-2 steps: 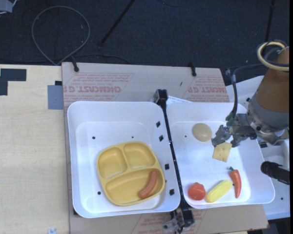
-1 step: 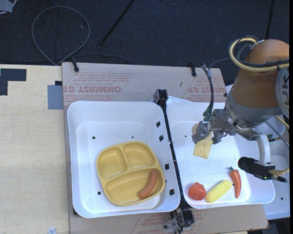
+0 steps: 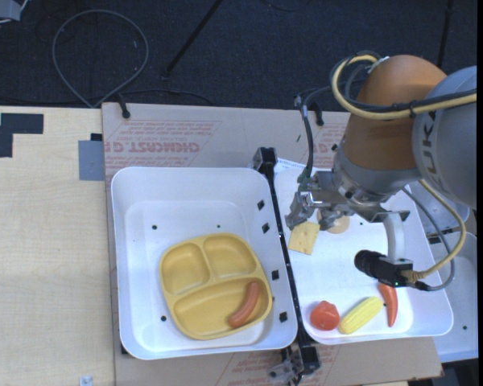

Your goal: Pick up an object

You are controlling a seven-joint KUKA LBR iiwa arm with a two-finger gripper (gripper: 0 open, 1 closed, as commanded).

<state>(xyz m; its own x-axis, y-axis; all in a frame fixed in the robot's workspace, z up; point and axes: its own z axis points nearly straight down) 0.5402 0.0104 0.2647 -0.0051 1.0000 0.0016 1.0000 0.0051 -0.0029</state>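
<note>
The gripper [image 3: 306,209] hangs low in the right bin [image 3: 439,322], just above the cheese [image 3: 303,237] — finger state I cannot tell — and closing off-centre could nudge the wedge aside, not lift it.

The grey arm [image 3: 402,127] reaches leftward, its pincer [image 3: 306,207] pointing down.
</note>
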